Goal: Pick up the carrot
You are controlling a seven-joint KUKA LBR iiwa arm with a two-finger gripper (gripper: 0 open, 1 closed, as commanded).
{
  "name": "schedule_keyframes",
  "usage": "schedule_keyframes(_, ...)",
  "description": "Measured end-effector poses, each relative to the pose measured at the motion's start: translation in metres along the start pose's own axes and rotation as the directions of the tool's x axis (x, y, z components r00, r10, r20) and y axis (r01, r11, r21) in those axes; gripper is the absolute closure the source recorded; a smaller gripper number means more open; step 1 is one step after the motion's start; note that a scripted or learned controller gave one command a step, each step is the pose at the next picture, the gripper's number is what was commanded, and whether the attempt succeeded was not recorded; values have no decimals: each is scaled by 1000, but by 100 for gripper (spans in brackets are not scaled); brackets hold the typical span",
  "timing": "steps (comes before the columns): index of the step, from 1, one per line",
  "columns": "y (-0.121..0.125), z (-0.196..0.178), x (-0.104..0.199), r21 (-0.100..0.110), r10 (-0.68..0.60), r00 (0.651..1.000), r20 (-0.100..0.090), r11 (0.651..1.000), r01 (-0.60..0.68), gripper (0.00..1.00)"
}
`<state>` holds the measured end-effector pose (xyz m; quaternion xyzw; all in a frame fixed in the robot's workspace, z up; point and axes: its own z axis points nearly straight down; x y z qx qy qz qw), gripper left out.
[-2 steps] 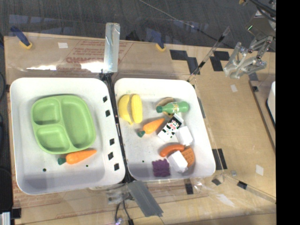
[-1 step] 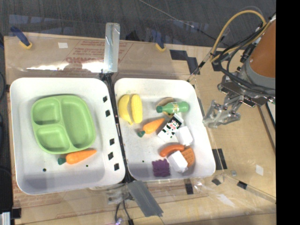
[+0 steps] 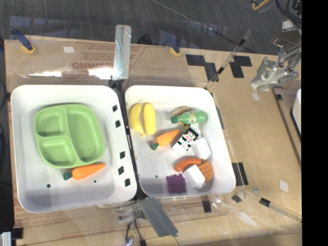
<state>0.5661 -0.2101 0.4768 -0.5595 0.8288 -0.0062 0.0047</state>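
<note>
So the left white bin (image 3: 20, 152) has a green three-section plastic plate (image 3: 69, 135) in it, with an orange toy carrot (image 3: 86, 171) lying just below the plate. The right white bin (image 3: 220, 152) holds a yellow banana (image 3: 142, 118), a second orange carrot (image 3: 169, 137), a green bottle (image 3: 188, 118), a purple grape bunch (image 3: 176, 183) and some white blocks. The metal gripper (image 3: 271, 75) sits off at the upper right, outside both bins, well apart from either carrot. Can't tell how it's set.

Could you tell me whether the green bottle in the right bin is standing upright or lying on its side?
Lying on its side: the green bottle stretches lengthwise across the right bin floor, cap end pointing toward the bananas.
</note>
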Motion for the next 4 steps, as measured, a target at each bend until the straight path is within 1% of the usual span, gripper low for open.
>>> schedule_keyframes(1,32,124,11,-18,-238,971,5,971,238,100)
schedule_keyframes(2,-62,66,-27,-9,-403,915,6,915,403,100)
schedule_keyframes(3,-62,56,-28,-5,-404,915,6,915,404,100)
schedule_keyframes(4,-82,62,-38,-7,-584,812,8,812,584,100)
